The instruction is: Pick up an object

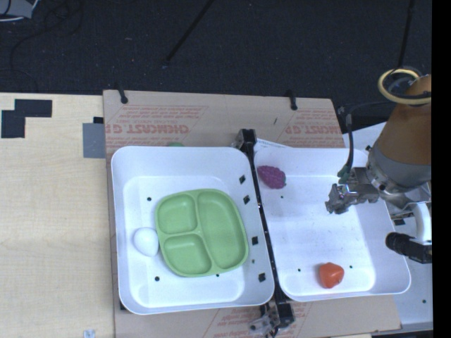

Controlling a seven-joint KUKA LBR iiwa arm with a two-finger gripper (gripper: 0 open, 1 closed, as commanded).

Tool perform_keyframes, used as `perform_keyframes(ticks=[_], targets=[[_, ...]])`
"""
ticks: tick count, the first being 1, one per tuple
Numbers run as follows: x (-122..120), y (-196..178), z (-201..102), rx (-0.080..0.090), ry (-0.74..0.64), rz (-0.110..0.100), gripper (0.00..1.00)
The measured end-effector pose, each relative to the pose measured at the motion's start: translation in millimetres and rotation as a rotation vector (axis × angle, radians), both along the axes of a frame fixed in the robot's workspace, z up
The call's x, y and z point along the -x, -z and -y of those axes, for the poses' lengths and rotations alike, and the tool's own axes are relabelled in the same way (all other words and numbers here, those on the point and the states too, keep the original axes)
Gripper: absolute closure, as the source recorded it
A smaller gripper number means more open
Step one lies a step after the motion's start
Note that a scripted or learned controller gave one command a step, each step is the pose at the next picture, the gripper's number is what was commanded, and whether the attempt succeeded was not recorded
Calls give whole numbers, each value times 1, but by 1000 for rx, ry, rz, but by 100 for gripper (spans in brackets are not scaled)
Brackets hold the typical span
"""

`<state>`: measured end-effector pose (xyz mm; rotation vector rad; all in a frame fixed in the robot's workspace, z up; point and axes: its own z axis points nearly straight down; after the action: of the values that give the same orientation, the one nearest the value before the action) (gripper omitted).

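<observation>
In the right bin (pixel 310 220) a purple lumpy object (pixel 272 176) lies near the back left corner, and a red-orange object (pixel 330 274) lies near the front edge. My gripper (pixel 338 201) hangs over the right side of this bin, right of the purple object and above the red one, touching neither. Nothing shows between its fingers.
The left bin (pixel 134 189) bears a green divided plate (pixel 201 231) and a white egg-like ball (pixel 146 241) beside the plate's left rim. A black divider (pixel 255 217) runs between the bins. Cardboard lies under both bins; the arm's body fills the right side.
</observation>
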<state>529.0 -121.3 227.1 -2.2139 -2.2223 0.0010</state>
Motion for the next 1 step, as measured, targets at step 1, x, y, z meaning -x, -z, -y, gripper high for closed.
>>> perform_keyframes(ticks=[1], targets=[[2,-5,-49,1,0,0,100]])
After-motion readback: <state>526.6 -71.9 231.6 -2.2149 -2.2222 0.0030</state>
